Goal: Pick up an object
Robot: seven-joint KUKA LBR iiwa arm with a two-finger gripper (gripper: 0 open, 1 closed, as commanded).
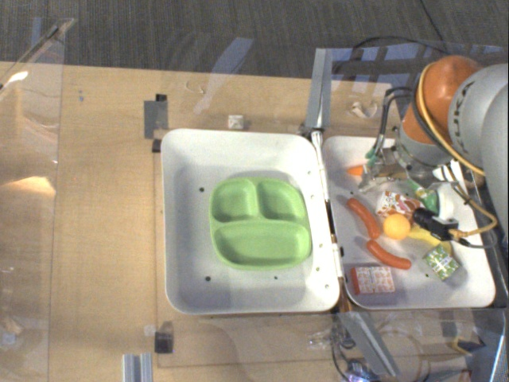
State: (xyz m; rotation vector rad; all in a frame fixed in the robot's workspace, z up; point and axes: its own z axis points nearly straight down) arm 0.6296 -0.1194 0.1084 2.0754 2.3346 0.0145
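Several small objects, among them an orange round ball (396, 226) and two red sausage-shaped pieces (363, 217), lie in the right white bin (477, 297), at five o'clock from the jaws (380, 164), whose opening I cannot tell; the reach seems in hand, next a descent onto one.

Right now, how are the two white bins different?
The left bin holds one thing, a green divided plate; the right bin holds many small things, like sausages and an orange ball. The arm hangs over the right bin, not the left. The left bin looks wider. Both are shallow and white.
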